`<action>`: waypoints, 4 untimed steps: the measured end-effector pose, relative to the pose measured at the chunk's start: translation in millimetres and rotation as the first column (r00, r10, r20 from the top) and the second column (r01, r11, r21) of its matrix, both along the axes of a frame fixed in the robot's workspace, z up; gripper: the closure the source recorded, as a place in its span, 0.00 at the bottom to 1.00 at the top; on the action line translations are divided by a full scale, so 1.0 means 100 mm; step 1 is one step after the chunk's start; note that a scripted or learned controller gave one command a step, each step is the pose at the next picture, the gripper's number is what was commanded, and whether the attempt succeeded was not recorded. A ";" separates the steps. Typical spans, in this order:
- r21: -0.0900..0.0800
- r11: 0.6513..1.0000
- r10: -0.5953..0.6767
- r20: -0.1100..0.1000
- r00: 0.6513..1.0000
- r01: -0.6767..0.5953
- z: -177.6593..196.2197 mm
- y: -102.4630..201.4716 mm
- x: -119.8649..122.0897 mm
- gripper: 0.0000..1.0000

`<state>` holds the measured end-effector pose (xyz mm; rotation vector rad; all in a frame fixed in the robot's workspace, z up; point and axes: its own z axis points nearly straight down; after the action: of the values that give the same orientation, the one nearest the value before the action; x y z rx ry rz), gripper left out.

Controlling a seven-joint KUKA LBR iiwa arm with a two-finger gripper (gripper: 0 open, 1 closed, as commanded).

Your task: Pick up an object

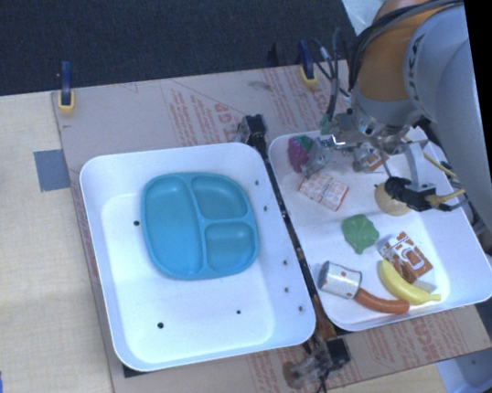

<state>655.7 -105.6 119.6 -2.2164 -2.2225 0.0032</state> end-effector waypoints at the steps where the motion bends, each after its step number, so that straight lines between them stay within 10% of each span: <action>1: -0.002 1.000 0.002 -0.001 1.000 -0.002 -0.28 -0.13 -0.48 0.00; 2: -0.001 1.000 0.003 -0.004 1.000 -0.003 -0.18 -0.14 -0.49 1.00; 3: -0.001 1.000 0.004 -0.004 1.000 -0.004 -0.18 -0.14 -0.48 0.00; 4: -0.002 1.000 0.004 -0.004 1.000 -0.004 -0.08 -0.15 -0.48 1.00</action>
<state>607.5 -120.3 112.1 -2.2106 -2.2256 0.0099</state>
